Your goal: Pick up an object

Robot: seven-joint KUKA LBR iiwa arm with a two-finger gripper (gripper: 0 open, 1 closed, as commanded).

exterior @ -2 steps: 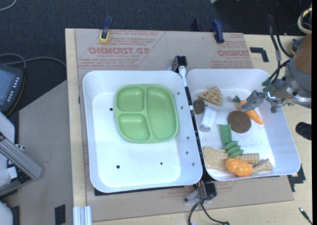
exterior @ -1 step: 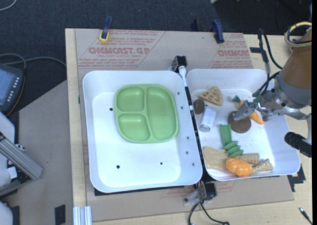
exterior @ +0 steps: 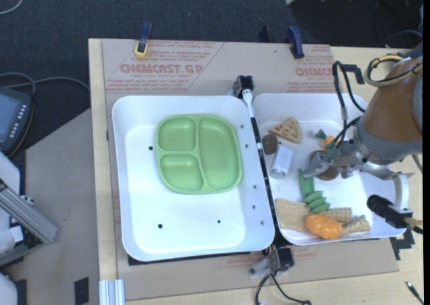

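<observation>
Green pea pod (exterior: 313, 197) lies just below gripper (exterior: 321, 164), beside orange fruit (exterior: 323, 226).

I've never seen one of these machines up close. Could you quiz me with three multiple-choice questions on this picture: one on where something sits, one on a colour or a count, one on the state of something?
1. Where is the green divided plate?
A. In the left bin
B. In the right bin
C. On the floor

2. How many compartments does the plate have?
A. Two
B. Three
C. Five

3. What does the plate hold?
A. A sandwich
B. An orange
C. Nothing

Answers: 1 A, the plate lies inside the left bin, while the toy foods lie in the right bin under the gripper. 2 B, its ridges mark off three wells. 3 C, all the wells show bare green.
</observation>
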